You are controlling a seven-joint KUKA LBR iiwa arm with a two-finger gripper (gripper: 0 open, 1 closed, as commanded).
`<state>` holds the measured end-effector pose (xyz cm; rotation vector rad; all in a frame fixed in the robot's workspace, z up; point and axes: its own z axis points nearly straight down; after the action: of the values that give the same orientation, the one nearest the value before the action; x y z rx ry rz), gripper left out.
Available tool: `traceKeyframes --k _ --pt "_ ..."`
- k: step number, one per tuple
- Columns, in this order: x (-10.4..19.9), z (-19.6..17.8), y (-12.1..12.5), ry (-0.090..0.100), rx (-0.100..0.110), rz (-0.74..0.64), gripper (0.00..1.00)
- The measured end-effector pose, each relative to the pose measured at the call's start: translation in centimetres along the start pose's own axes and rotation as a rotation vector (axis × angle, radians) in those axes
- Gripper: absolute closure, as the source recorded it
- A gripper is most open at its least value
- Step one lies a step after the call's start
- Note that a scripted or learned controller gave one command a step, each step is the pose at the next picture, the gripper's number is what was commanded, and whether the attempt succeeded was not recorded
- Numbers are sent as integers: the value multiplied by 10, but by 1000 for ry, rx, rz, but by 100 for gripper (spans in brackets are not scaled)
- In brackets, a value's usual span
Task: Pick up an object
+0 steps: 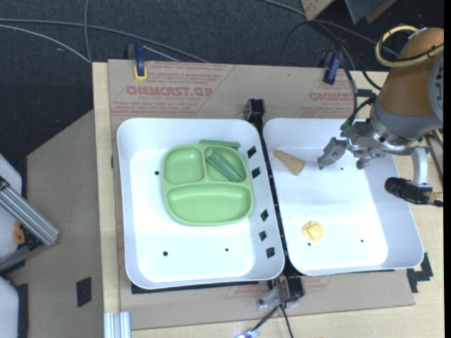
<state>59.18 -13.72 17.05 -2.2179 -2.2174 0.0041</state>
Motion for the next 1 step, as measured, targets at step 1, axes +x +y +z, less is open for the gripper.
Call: traceKeyframes --k 1 --pt "-1 46 -8 1 2 0 0"
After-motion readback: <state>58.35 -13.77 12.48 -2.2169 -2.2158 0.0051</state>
